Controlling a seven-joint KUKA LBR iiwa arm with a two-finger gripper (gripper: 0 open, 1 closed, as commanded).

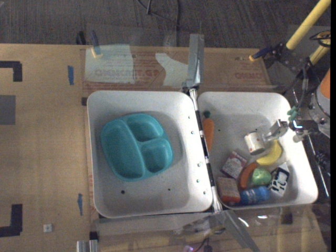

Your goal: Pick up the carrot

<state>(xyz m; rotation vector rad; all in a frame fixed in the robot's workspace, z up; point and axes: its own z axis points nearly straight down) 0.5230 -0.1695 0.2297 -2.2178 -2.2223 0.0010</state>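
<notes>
toy pile (255,180): nearest me, crowded in the right bin (231,109)'s front corner
carrot (208,132): I see it orange, green-tipped, lying along that bin's left wall
gripper (274,131): above the banana (271,155), can't tell its state

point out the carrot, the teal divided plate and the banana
carrot (208,132), camera view, middle of its orange body
teal divided plate (116,156), camera view, floor of its large left compartment
banana (271,156), camera view, middle of its yellow curve
</notes>
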